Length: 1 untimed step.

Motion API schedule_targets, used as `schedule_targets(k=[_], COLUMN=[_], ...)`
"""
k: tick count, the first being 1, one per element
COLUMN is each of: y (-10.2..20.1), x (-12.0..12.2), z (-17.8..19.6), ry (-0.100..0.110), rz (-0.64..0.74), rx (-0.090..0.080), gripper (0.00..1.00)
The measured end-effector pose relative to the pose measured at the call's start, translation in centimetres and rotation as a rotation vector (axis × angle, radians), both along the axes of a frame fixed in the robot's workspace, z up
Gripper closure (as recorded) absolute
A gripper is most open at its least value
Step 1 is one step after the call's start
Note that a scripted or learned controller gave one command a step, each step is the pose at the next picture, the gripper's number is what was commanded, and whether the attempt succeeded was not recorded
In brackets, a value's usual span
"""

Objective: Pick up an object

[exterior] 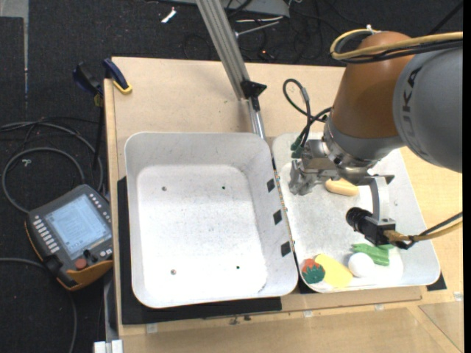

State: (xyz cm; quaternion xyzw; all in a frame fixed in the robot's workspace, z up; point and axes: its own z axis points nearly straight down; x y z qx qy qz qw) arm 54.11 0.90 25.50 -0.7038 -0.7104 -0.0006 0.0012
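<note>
Start at the near edge of the right bin (324, 230). There you have a small cluster: a red-and-green piece (313, 268), a yellow piece (335, 273) touching it, then a white piece (361, 265) with a green piece (377, 253) just beyond it (all four look untouched). Farther in, the gripper (300, 184) is low over the bin's far-left part, close to the wall shared with the left bin (199, 219). You cannot tell from this angle whether it is open or closed, and nothing can be seen held in it. A pale yellow oblong (342, 188) lies on the floor just right of it, so it is the likeliest target. By my reading the pick is not yet made: grasping and lifting are all left.
</note>
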Motion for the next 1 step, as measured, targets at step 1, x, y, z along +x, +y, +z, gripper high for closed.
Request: schedule_targets(k=[1], y=[6.13], x=[-1.44], z=[-1.09], ry=[0.002], rz=[0.001], rx=[-0.001], gripper=[1.0])
